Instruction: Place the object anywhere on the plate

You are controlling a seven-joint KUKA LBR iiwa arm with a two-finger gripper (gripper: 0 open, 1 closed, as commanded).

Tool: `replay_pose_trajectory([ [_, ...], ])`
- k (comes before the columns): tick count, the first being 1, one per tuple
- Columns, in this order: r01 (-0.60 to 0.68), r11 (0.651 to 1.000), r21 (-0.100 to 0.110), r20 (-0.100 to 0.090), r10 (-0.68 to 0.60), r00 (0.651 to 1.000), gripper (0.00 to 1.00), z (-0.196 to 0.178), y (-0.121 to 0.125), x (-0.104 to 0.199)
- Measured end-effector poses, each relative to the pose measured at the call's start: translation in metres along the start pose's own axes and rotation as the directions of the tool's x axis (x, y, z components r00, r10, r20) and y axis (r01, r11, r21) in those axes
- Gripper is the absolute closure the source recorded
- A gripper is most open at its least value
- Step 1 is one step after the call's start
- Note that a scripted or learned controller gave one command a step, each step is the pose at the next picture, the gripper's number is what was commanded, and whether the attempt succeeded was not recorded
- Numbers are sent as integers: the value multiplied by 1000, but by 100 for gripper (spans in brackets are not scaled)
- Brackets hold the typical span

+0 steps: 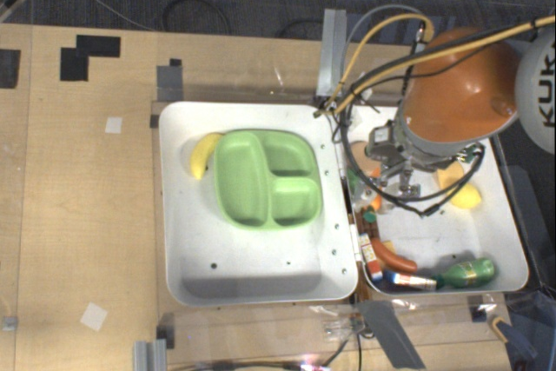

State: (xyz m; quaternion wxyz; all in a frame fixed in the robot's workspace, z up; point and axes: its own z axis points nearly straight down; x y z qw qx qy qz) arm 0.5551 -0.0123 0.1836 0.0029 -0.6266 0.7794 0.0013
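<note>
A green plate (261, 178) with three compartments lies in the left bin (252, 274). A yellow banana (203, 155) rests against the plate's left rim, on the bin floor. My gripper (401, 178) hangs low over the upper left part of the right bin (486, 239), under the orange wrist band, with cables around it. Small items lie near it: a yellow piece (466, 197) to its right and orange and green bits (372, 202) to its lower left. What sits between its tips is hidden by the wrist.
In the right bin a green bottle (466, 274) lies along the front wall, with a red sausage-shaped item (393, 256) and a marker (408, 281) to its left. The arm's orange dome (456, 87) covers the bin's back half.
</note>
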Motion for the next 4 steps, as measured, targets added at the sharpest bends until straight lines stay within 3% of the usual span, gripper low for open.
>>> replay_pose_trajectory([
  [1, 253, 967, 0, -1, -253, 967, 100, 1, 17, -68],
  [2, 446, 895, 6, 0, -446, 895, 100, -81, -74, -131],
  [3, 604, 797, -10, 5, -604, 797, 100, 48, -74, -181],
  [4, 601, 799, 0, 1, -601, 799, 0, 42, -77, -180],
])
